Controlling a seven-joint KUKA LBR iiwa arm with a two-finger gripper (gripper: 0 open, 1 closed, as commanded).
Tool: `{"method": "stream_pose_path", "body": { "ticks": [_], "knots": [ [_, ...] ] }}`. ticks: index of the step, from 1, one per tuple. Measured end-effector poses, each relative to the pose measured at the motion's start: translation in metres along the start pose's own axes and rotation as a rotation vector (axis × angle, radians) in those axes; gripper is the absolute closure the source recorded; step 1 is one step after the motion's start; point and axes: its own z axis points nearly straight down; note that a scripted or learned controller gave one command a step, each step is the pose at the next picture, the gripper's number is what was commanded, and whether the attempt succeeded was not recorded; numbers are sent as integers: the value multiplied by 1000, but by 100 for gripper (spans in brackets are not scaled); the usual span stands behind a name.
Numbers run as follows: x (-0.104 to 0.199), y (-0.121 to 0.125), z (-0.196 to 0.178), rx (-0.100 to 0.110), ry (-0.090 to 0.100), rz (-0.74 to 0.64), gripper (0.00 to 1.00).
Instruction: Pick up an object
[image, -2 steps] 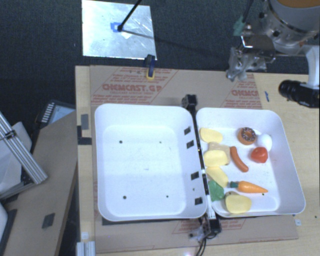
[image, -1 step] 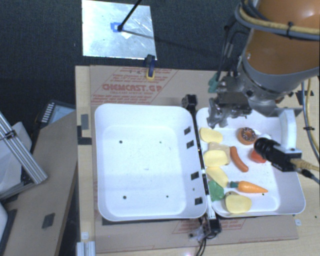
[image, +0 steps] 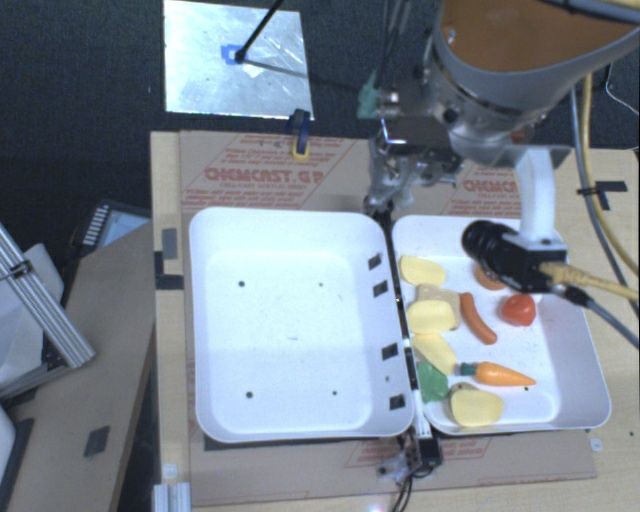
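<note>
- Yellow toy lump (image: 476, 407) lies nearest in the right bin (image: 585, 395), close to its near wall; just beyond it an orange carrot (image: 500, 375) lies on its side, tip pointing right
- Left of the carrot a green scrap (image: 431, 382) sits by the bin's left wall; it touches a yellow wedge (image: 436, 351) just behind it
- Further in, a pale yellow block (image: 431, 316) lies beside a red-orange sausage (image: 477, 318) that lies at a slant; a red tomato (image: 517, 309) sits to the sausage's right, near it but apart
- A beige piece (image: 449, 298) touches the block's far side; a yellow oval (image: 422, 271) lies beyond that, toward the far wall
- The white left bin (image: 290, 320) stands side by side with the right one; small black clips (image: 381, 289) run along the joint between them
- Both bins rest on a cardboard sheet (image: 260, 170) with red print, laid on the bench (image: 165, 180)
- My tool (image: 383, 200) hangs over the far end of that joint, well apart from the carrot and lump, nearer the yellow oval; I cannot tell how far it is open, nor whether it has hold of anything
- Furthest off, a blue and yellow clamp (image: 299, 135) sits at the cardboard's far edge; a silver sheet (image: 238, 60) lies beyond it
</note>
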Motion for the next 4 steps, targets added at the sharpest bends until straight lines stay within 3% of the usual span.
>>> {"method": "stream_pose_path", "body": {
  "ticks": [1,2,3,4],
  "knots": [
    [-49,93,33,11,-9,16,100],
    [14,35,94,16,-5,1,100],
    [64,12,6,0,1,2,100],
    [60,41,15,7,-5,12,100]
  ]
}}
